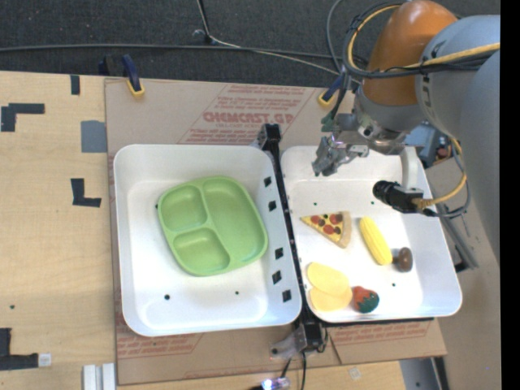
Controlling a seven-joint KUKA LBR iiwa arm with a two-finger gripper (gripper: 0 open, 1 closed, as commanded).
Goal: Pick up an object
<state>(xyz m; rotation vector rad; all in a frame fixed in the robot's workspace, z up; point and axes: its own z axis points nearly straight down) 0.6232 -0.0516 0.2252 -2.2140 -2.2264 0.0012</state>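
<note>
Nearest you, at the front of the right bin, sit two yellow discs overlapping each other, with a small red and green toy touching them on the right. A little further back lie a pizza slice, a yellow corn cob and a small brown piece just beside the cob's near end. Any of these could serve as the object to pick up — none is held yet.

The gripper hangs over the far left corner of that bin, well apart from the toys. Its tips are small and dark against the rim, so you cannot tell how far apart they stand; nothing shows between them. You seem to be at the approach step: the arm has yet to settle above a target. The next move likely calls for travel toward the near side, centring over one piece — the corn cob looks like the easiest shape to close on — then a straight descent.

The left bin carries a green divided plate. Both bins rest on a cardboard sheet over the pale wooden table. Beyond that, dark carpet with a cable trailing across it.
</note>
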